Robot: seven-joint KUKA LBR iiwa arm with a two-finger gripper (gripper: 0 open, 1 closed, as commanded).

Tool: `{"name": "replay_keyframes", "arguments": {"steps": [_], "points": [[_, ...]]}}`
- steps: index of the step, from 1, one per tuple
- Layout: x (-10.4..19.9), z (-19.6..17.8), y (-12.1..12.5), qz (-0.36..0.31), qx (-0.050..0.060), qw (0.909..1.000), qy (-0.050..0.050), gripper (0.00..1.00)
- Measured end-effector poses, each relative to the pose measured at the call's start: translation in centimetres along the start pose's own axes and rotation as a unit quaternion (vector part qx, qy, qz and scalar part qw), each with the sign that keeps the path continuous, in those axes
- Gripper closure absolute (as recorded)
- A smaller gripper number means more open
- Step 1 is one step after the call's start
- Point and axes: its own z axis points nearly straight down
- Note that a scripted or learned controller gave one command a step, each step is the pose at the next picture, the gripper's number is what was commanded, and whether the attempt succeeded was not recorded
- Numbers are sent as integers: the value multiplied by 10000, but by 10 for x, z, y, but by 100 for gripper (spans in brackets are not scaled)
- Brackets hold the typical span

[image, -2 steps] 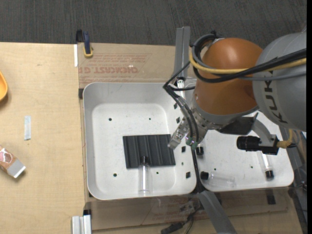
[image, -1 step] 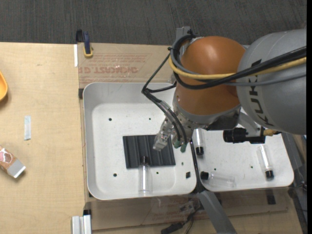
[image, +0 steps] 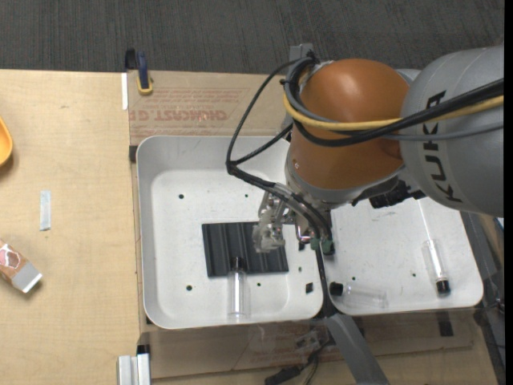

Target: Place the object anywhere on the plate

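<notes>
At the far left edge of the wooden bench sits a sliver of something orange. Below it a small pale strip lies flat, long side running up and down, and lower still a short wrapped bar lies at a slant near the edge. A blue clamp grips the top of a cardboard sheet tucked under the bins.

The left bin holds a black ribbed plate, lying near its middle. A clear tube with a dark tip lies with that tip touching the plate's lower edge and the rest of its body on the white floor below the plate. Its long axis runs almost straight up and down the view, dark end pointing up toward the plate, clear end toward the near wall of the bin.

The gripper hangs over the plate's right part, beneath the arm's big orange band and grey body. It is a tangle of metal and wires from here, and I cannot tell how it is set.

In the right bin, another clear tube lies near the right wall, also nearly upright in the view, its dark end toward the bottom. A further clear piece lies near the bin's lower left corner.
</notes>
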Motion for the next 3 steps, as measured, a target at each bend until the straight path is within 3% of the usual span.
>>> {"name": "replay_keyframes", "arguments": {"steps": [1, 2, 3], "points": [[0, -54, 9, -240, 0, 9997, -6, 100], [-1, -49, -17, -884, 1, 9961, -2, 100], [-10, -44, -62, -1564, -1, 9877, -7, 100]]}}
